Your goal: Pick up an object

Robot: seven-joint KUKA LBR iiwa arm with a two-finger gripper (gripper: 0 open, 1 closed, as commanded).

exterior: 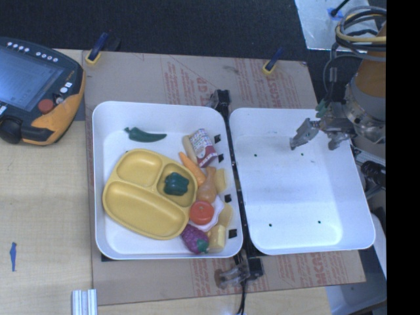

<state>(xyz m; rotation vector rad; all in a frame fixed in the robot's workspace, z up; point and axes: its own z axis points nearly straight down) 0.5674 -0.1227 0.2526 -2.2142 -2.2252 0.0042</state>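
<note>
Here the gripper (315,136) hovers over the right bin (302,225), fingers (298,138) spread apart and grasping nothing. To pick an object well, the arm should likely travel to the left bin (105,235), descend vertically over one isolated item, and straddle it before closing. That bin holds a yellow tray (134,205) carrying a dark green piece (176,184), a green pepper (146,134), a carrot (192,168), a tomato (201,212) and a packet (202,146).
</note>
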